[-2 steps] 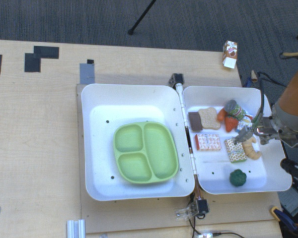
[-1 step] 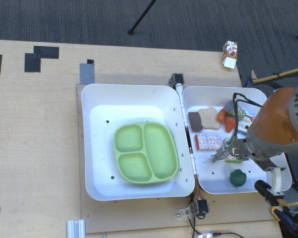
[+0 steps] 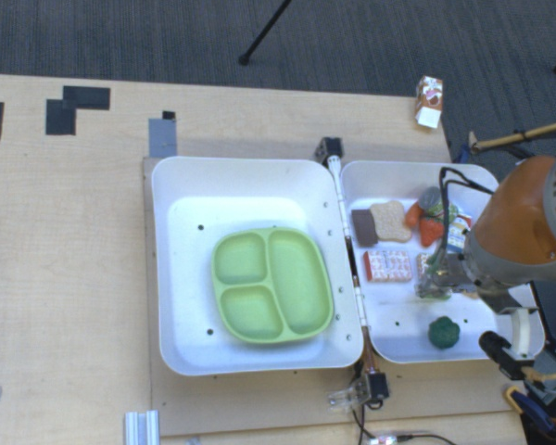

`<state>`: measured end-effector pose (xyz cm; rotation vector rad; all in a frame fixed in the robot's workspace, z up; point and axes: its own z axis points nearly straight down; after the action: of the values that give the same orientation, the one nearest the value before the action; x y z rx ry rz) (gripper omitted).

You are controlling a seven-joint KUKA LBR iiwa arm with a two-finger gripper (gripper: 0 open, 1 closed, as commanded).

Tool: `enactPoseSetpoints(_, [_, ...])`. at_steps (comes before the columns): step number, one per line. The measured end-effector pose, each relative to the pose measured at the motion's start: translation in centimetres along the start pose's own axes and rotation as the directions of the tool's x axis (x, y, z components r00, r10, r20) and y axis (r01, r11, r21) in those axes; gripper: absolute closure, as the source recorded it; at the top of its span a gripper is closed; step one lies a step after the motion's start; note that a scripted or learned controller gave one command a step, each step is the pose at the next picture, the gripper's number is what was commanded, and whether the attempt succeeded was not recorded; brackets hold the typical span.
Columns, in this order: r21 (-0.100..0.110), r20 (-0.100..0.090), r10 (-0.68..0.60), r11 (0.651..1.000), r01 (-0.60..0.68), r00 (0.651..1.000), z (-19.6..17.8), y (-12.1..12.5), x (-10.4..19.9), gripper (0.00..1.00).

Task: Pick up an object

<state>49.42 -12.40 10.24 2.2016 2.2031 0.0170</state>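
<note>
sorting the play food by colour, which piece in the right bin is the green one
The round dark green piece, lying by itself near the front of the right bin. The others, tan, brown, orange and red-and-white, cluster farther back.

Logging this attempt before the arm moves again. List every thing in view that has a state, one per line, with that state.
Green divided plate: lying flat in the left bin, its compartments bare.
Green ball: resting loose on the right bin floor.
Tan bread slice: lying flat.
Patterned packet: lying flat.
Gripper: low over the right bin.
</note>
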Motion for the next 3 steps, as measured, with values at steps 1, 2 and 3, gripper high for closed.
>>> enactPoseSetpoints(1, [0.023,-0.01,0.0,1.0,0.001,1.0,-5.7,-0.5,-6.4,1.0])
enactPoseSetpoints(2, [0.024,-0.011,-0.001,1.0,0.002,1.0,-5.7,-0.5,-6.3,0.0])
enactPoseSetpoints(3, [0.02,-0.011,-0.002,1.0,0.002,1.0,1.6,-0.6,-0.9,0.0])
